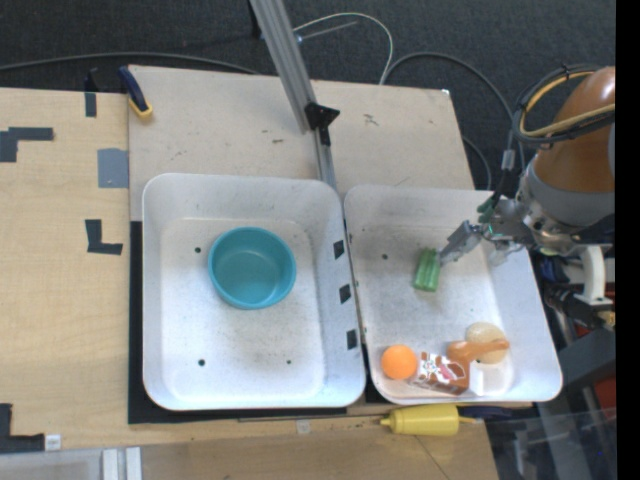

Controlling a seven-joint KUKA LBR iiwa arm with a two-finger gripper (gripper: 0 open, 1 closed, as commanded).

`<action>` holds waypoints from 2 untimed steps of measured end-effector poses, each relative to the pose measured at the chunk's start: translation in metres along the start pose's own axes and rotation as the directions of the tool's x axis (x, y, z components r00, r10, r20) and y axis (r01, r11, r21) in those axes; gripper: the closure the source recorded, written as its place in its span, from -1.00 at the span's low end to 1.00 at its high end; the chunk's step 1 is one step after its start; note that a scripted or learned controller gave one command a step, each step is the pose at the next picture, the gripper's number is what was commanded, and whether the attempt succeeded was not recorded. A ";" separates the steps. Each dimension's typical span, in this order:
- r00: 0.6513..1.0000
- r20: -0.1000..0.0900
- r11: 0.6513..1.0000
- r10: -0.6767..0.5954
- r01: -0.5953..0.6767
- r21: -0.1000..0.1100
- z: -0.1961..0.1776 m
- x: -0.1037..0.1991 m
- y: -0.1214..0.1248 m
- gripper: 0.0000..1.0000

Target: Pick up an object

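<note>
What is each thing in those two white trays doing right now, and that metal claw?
Teal bowl: upright, alone in the left bin.
Green block: lying flat in the right bin, at the gripper's tip.
Orange ball: resting at the near rim.
Yellow bottle: lying on its side outside the bins.
Gripper: lowered beside the green block.

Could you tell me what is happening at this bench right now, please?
A KUKA arm reaches in from the right over the right bin, its pincer just beside a small green block on the bin floor. Whether it grips the block cannot be told. An orange ball and some packaged items lie in that bin's near corner. The left bin holds a teal bowl. A yellow bottle lies in front of the bins.
</note>
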State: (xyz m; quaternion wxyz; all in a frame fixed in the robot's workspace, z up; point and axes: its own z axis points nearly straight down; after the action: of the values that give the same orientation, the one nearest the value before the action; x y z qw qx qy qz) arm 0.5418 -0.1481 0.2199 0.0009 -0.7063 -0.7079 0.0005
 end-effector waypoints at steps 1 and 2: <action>1.000 0.000 1.000 0.000 0.000 0.000 0.000 0.000 0.000 -1.00; 1.000 0.001 1.000 0.001 -0.001 0.005 0.059 -0.004 0.007 -1.00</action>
State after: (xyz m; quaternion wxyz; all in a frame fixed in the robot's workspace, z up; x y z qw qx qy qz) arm 0.5488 -0.1517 0.1614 0.0025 -0.7068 -0.7074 0.0025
